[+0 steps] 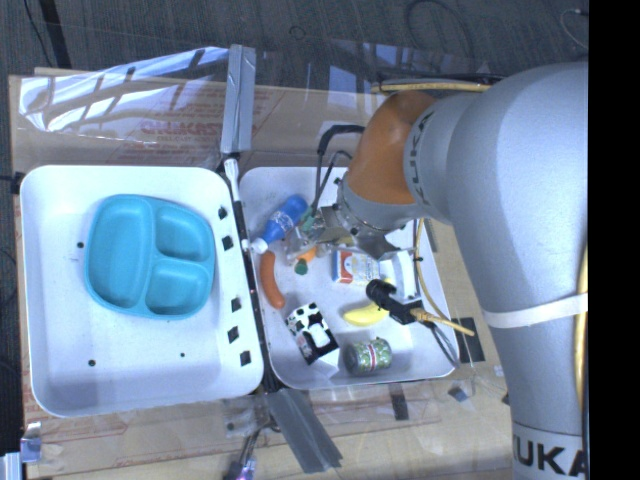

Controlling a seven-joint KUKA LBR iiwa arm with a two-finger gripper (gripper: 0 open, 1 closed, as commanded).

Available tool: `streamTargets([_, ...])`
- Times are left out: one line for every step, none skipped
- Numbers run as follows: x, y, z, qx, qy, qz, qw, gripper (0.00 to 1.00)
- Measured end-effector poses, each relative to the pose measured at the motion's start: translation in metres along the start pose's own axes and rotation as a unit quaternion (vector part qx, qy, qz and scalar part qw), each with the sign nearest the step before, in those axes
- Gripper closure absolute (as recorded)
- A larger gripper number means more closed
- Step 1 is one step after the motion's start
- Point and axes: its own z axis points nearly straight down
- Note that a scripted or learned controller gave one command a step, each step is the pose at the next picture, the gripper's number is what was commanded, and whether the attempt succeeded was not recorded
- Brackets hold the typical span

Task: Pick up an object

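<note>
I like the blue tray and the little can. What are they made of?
The blue tray looks like smooth plastic: one even colour, soft rounded compartments, a faint sheen. The little can looks like metal with a printed green label, but it is small here, so plastic is possible.

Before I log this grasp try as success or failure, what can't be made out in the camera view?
- Gripper: the wrist covers it; a grasp can't be judged.
- Blue bottle: its lower end blurs into clutter at the gripper.
- Small carton: print too small to read.
- Right bin: far wall hidden by the arm.
</note>
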Motion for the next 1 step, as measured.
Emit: streamTargets([0.0278,0.0696,-0.1129,-0.002,-0.001,-0.021,0.9998,1.0])
